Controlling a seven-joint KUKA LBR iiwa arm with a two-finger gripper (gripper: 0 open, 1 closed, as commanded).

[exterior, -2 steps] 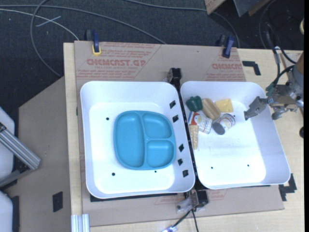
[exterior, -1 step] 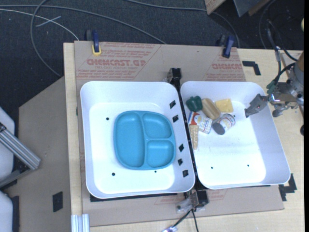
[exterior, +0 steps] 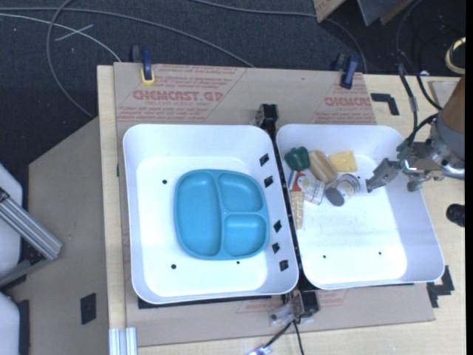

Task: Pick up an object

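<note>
Objects (exterior: 316, 190) for picking, heaped in the upper left part of the right bin (exterior: 414, 266), close to the wall shared with the left bin (exterior: 137, 198). Among them: green piece (exterior: 298, 157) at the top left, tan roll (exterior: 321, 166) lying slantwise just beside it, yellow block (exterior: 342, 160) to the right of that, touching or nearly so. Lower down, a shiny round can (exterior: 348, 184) and a dark grey disc (exterior: 336, 197), pressed so close together that hard to tell whether one item or two. Pale striped packet (exterior: 297, 207) lying lengthwise against the bin's left wall, its print too small to read. Several pieces overlapping, outlines blurred, so no sure count. Gripper (exterior: 392, 184) over the right bin, right of the heap and near the can; fingers spread apart, nothing between them, left fingertip (exterior: 372, 185) just short of the can, touching or not impossible to judge from above. Wrist and grey arm (exterior: 451, 135) cut off by the frame's right side. Blue divided plate (exterior: 220, 213) flat in the middle of the left bin, well apart from the heap. Both bins on a cardboard sheet (exterior: 222, 87) with red lettering partly legible, held by two blue clamps (exterior: 148, 71) at its far edge. Loose cables (exterior: 81, 28) on the dark floor beyond.
</note>
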